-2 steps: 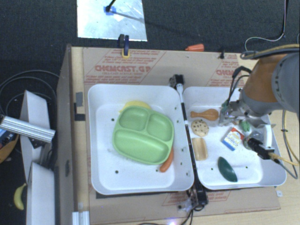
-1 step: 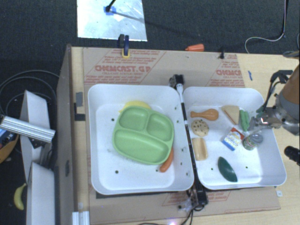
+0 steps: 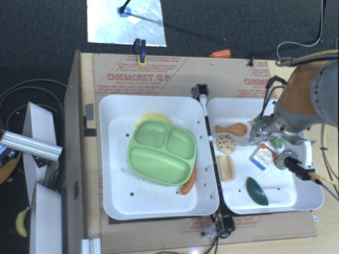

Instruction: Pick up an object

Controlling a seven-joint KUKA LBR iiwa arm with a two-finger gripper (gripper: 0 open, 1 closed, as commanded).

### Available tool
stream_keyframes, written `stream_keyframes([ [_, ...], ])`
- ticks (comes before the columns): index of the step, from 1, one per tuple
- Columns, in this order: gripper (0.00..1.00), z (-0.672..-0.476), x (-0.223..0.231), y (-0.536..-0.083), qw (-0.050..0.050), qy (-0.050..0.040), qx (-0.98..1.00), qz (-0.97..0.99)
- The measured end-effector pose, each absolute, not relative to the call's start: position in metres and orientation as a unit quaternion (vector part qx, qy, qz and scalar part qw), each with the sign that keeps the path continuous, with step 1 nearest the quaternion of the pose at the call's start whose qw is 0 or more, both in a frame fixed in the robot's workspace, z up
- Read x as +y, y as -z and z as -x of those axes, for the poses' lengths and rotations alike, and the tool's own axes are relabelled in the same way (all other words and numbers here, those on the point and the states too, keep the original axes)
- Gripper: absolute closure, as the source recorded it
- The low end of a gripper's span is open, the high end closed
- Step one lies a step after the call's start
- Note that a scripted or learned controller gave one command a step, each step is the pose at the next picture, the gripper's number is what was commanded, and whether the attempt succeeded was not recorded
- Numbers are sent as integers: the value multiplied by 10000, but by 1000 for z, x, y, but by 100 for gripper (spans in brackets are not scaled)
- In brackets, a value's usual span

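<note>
Drumstick (image 3: 233, 128) lengthwise left-right, bulb end right

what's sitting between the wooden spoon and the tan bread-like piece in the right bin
In the camera view, a chocolate-chip cookie lies between the wooden spoon above it and the tan bread-like piece below it.

The brown cardboard sheet (image 3: 159, 70) under the two white bins has red letters printed on it. Above the left bin (image 3: 114, 142), at about 11 o'clock, the biggest word looks like "CHEMCAST GP". The same red print shows again at about 2 o'clock, partly hidden. The small lines under it are too tiny to read.
</note>
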State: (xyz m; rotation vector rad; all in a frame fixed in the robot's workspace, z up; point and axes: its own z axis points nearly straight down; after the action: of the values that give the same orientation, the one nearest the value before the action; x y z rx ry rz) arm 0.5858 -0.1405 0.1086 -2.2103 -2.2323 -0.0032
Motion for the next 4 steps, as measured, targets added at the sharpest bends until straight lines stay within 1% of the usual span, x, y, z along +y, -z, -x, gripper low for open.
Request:
stream_keyframes([
  [1, 0, -584, -145, -112, -7, 5, -7082, 7060],
  [2, 0, -557, -172, -89, -71, 36, -7075, 7066],
  [3, 100, -560, -173, -102, -113, 44, -7081, 7061],
  [4, 100, -554, -210, -193, -58, 17, -7067, 7075],
])
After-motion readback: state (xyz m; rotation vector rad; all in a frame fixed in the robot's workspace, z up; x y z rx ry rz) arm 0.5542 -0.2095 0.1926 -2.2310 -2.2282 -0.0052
